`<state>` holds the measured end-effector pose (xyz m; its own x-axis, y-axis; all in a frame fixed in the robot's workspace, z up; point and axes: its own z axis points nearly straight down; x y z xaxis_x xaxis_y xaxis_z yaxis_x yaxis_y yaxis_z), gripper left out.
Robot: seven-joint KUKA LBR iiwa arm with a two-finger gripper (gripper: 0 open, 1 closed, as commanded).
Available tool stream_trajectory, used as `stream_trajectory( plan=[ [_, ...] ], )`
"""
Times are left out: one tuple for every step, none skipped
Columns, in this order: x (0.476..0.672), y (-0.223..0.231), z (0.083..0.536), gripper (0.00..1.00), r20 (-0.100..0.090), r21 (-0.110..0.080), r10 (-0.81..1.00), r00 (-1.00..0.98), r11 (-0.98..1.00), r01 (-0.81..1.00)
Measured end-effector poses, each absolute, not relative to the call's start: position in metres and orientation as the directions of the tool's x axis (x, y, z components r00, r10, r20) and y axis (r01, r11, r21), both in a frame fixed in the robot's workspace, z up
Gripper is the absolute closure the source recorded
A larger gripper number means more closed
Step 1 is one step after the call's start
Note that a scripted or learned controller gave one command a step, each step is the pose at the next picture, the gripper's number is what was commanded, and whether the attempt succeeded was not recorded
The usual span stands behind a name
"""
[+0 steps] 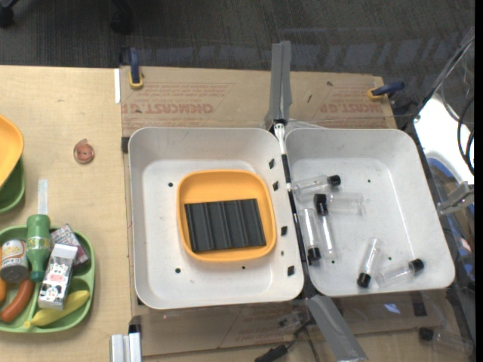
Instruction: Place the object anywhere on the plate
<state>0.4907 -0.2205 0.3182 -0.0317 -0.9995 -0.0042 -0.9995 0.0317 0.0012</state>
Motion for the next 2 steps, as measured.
stream_trajectory(
  plan=[
    [0.483, -0.222, 0.392, 0.00, -0.004, -0.003, -0.995, 0.097, -0.097, -0.995],
    [0.479, -0.213, 0.325, 0.00, -0.005, -0.001, -0.901, 0.433, -0.433, -0.901]
  ],
)
